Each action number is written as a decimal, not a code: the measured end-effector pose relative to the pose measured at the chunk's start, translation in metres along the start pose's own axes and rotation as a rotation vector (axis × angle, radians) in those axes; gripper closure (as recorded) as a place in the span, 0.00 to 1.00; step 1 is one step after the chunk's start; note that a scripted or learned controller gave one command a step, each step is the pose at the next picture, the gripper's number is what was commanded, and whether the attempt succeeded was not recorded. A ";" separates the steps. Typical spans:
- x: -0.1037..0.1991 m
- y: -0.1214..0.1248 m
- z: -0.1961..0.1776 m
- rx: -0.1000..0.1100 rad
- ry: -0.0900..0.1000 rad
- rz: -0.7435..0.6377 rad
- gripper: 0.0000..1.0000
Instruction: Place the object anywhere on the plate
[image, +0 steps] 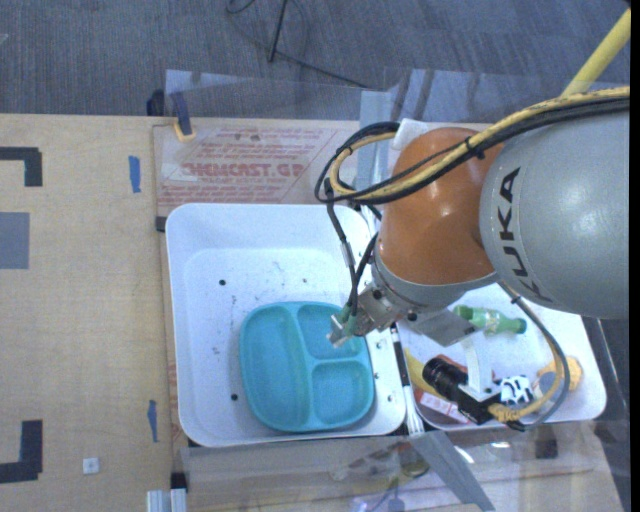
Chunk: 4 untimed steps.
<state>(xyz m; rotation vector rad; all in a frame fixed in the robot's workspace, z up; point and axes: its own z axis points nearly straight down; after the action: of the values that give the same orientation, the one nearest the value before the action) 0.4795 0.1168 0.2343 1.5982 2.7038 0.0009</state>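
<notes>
Arm (500, 220) reached in from right, gripper (343, 330) lowered over plate's (290, 375) upper right compartment, small green object (342, 321) apparently grasped by fingers.

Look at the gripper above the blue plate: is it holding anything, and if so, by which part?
It cannot be told. The gripper hangs over the right edge of the blue divided plate, with something small and greenish at its tip, too blurred to identify.
</notes>
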 end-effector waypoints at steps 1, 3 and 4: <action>-0.007 -0.004 0.059 0.002 0.001 -0.031 1.00; 0.019 0.010 0.082 0.003 0.002 -0.243 0.00; -0.007 0.015 0.140 -0.020 0.003 0.177 0.00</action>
<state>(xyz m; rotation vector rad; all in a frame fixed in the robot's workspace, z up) 0.4960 0.1179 0.0944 1.8257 2.5457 0.0307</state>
